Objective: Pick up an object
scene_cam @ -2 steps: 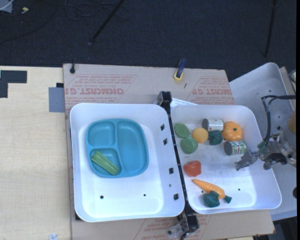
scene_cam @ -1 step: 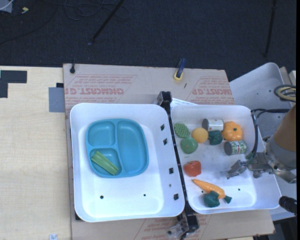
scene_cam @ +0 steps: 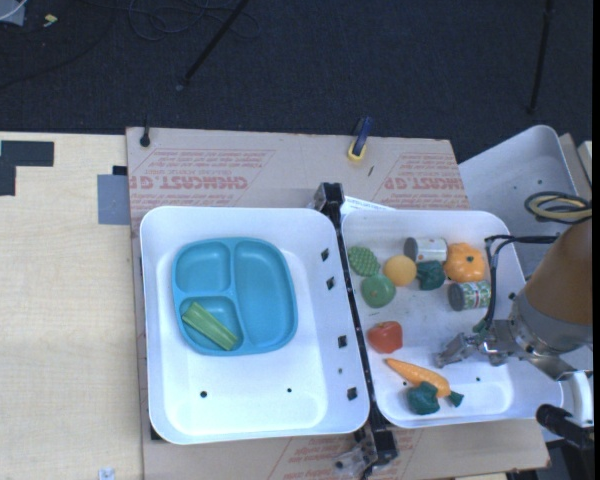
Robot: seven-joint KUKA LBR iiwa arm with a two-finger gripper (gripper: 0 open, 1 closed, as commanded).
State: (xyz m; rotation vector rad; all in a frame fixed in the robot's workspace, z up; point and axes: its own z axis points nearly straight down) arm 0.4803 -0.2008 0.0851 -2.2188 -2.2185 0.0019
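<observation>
The right bin (scene_cam: 500,400) holds several toy foods: a red tomato (scene_cam: 385,337), an orange carrot (scene_cam: 417,372), a dark teal piece (scene_cam: 423,399), a green ball (scene_cam: 377,291), a yellow lemon (scene_cam: 400,270), a green bumpy piece (scene_cam: 362,260), an orange pepper (scene_cam: 465,263) and a small can (scene_cam: 470,295). My gripper (scene_cam: 458,352) hangs low in this bin's right half. It sits just right of the carrot's upper end and below the can. I see nothing between it and the bin floor.
The left bin (scene_cam: 170,388) carries a blue divided plate (scene_cam: 263,288) with a green vegetable (scene_cam: 209,325) in its lower-left compartment. A black divider with clips (scene_cam: 345,308) runs between the bins. The grey arm (scene_cam: 565,298) crosses the right bin's right rim.
</observation>
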